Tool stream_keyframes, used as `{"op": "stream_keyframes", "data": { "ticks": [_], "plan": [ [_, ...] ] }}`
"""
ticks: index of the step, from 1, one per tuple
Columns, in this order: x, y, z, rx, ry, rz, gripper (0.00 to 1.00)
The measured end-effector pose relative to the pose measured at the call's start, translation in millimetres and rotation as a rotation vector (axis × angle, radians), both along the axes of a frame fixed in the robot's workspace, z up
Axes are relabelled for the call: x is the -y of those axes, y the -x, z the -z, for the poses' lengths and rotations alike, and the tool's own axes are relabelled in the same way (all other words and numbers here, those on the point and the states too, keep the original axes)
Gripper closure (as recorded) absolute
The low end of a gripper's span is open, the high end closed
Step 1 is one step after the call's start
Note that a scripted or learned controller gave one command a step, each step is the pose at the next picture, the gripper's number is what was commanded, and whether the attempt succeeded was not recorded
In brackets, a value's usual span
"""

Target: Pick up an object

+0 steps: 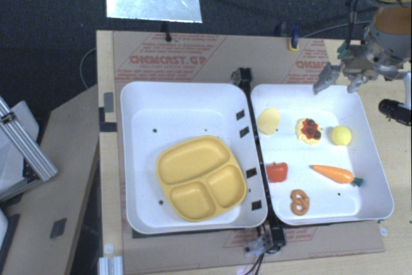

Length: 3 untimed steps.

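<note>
Spread hand poised above the right bin, nothing grasped.
The grey two-finger hand hangs released over the right white bin's far rim. The small yellow ball lies nearest below; best to centre over it, descend straight, then close clear of the wall.

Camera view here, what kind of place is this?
Probably a robotics lab bench for pick-and-place tests: a gripper hangs over two white bins, one holding toy food like a carrot, the other a yellow tray.
</note>
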State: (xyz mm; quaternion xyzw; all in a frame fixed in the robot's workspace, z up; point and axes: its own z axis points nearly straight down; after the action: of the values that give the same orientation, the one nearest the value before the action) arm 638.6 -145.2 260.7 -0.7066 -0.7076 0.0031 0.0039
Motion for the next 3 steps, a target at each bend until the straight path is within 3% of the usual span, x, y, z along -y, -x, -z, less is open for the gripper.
{"op": "stream_keyframes", "data": {
  "ticks": [1,3],
  "plan": [
    [0,-2,-8,0.011,0.002,-0.002,0.0],
    [-1,-6,115,0.008,0.001,-0.001,0.0]
  ]
}}
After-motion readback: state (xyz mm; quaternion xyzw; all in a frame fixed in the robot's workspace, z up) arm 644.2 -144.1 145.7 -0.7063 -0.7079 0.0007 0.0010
